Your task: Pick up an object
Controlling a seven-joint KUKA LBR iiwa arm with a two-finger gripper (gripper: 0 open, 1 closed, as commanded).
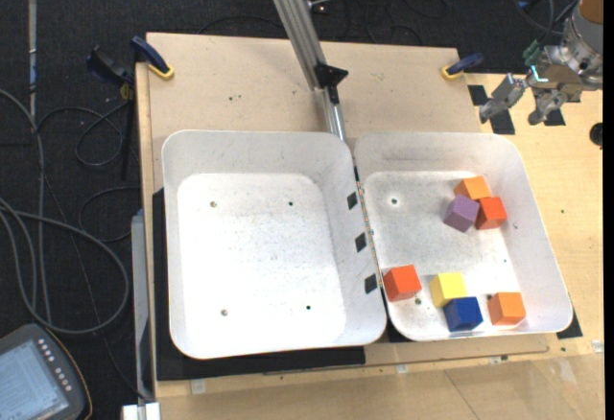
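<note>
Several small blocks lie in the right bin (422,151). An orange block (472,187), a purple block (462,214) and a red block (492,211) cluster near its far right side. Along the near edge sit a red-orange block (402,281), a yellow block (446,287), a blue block (463,314) and another orange block (507,308). My gripper (524,105) hangs above the bench beyond the right bin's far right corner, away from all blocks. It is open, with nothing between its spread fingers.
The left bin (249,245) lies beside the right one, with black clips on the shared rim. A slanted metal pole (293,11) comes down to the bins' far junction. Clamps (152,58) hold the board's far corners.
</note>
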